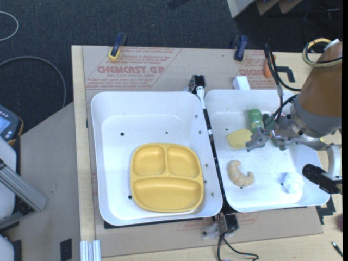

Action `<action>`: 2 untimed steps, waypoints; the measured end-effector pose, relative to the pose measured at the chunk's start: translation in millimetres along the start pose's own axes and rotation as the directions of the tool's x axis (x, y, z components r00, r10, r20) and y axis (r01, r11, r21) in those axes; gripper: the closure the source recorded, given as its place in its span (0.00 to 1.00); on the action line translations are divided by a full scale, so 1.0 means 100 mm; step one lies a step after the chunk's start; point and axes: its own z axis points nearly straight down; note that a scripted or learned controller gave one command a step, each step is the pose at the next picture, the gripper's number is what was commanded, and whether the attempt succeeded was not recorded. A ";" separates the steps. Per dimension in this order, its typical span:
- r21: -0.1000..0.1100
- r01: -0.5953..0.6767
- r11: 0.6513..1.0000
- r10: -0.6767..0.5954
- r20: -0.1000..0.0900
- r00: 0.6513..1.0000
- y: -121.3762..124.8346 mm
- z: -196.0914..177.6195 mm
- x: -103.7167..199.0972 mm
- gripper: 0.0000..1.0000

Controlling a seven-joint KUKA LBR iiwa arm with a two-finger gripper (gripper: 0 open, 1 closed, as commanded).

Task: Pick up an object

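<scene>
Hand [260, 138] beside yellow object [238, 138]; bench board [136, 68] reads "CHEMCAST"

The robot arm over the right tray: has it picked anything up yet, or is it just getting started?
Nothing looks lifted yet. The gripper is low in the right bin, right beside the yellow piece and green object, apparently going for one. The croissant-shaped toy and white item lie untouched. Gripping and lifting are left. The yellow divided plate sits in the left bin.
</scene>
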 end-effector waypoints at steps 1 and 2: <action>0.010 -0.001 1.000 0.001 -0.002 1.000 0.07 1.29 -0.01 0.00; -0.007 0.006 1.000 -0.006 -0.001 1.000 -0.08 0.21 0.45 0.00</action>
